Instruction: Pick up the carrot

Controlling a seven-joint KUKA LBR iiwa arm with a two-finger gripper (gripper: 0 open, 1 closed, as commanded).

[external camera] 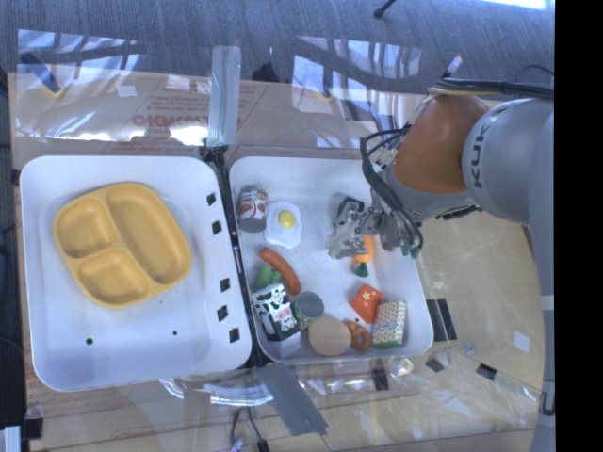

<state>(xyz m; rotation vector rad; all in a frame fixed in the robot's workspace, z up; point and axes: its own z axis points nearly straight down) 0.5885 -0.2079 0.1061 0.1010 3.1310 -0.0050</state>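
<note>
Gripper (350, 236) over carrot (364, 255) (right bin (320, 169)), jaws' state unclear, perhaps touching

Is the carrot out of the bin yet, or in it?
In it: the carrot lies in the right bin under the gripper. Whether it is lifted, cannot tell.

I count two white bins (122, 365), one yellow divided plate (121, 243), one can (252, 208), one fried egg (285, 222), one sausage (281, 269), one carrot (363, 255), one milk carton (275, 311), one bread roll (329, 336), one pretzel (359, 335), one gripper (347, 235).
</note>
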